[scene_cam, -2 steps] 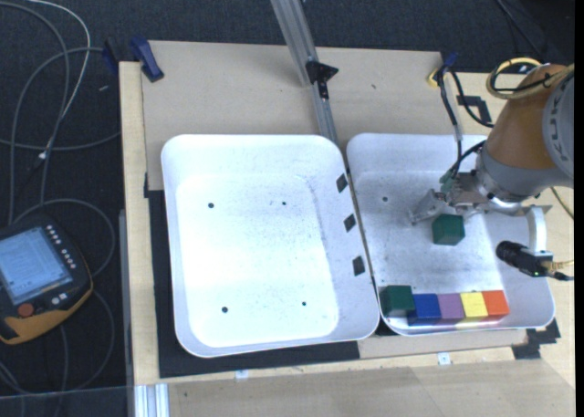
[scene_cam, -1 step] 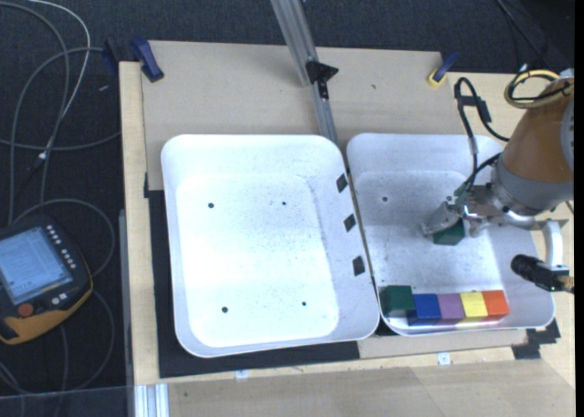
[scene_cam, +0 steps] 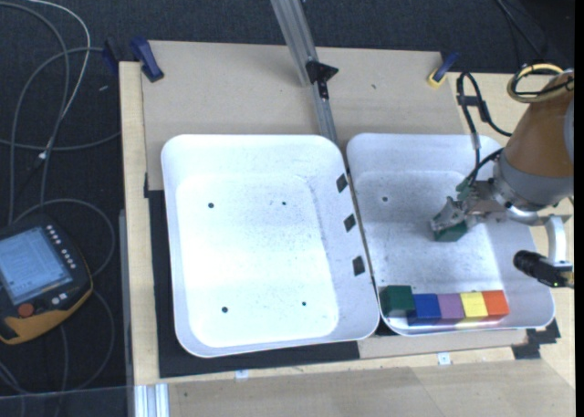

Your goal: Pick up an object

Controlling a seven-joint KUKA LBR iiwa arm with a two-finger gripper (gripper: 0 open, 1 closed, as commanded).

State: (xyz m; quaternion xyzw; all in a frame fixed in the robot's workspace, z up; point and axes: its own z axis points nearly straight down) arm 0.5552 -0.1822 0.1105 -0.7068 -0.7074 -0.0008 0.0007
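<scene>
Blocks sit in a row along the near edge of the right bin. From left to right they are a green block, a blue block, a purple block, a yellow block and an orange block. They touch each other side by side.

The arm comes in from the right, over the right bin. Its gripper is low down in the middle of that bin, well apart from the row of blocks. A small dark green thing shows right at the tip of the gripper, on the bin floor. I cannot tell if the gripper is spread or pressed together, or if it is pinching the green thing.

The left bin sits just beside the right one. A handheld screen lies on the dark floor far to the left, with cables near it.
</scene>
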